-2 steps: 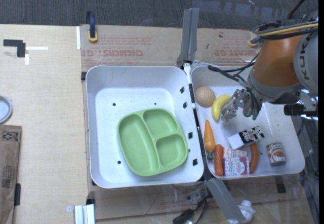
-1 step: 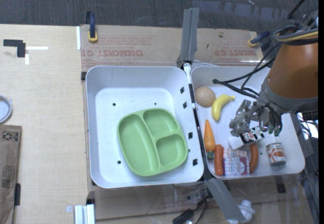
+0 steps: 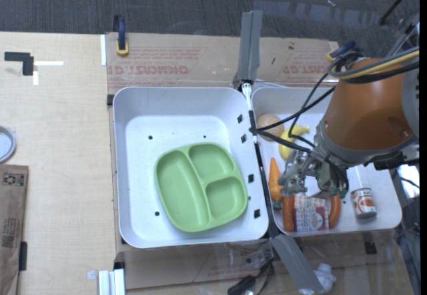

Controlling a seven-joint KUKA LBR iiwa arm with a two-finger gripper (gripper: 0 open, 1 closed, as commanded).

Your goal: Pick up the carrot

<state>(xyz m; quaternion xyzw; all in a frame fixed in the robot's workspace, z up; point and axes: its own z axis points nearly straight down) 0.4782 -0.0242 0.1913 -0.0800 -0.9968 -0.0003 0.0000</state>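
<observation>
Seen from above: two shallow white bins side by side on a counter (image 3: 60, 120). Left bin (image 3: 133, 153) holding a green divided plate (image 3: 200, 185). Right bin (image 3: 390, 217) crowded: carrot (image 3: 274, 179) lying lengthwise against the dividing wall, just beside a red-and-white packet (image 3: 309, 213), small can (image 3: 364, 203) near the right wall. Gripper (image 3: 297, 177) hanging low just right of the carrot, likely lining up a grasp. Finger spacing impossible to tell amid cables and clutter.

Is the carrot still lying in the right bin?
Yes: the carrot lies flat on the right bin's floor by its left wall, beside the claw.
</observation>
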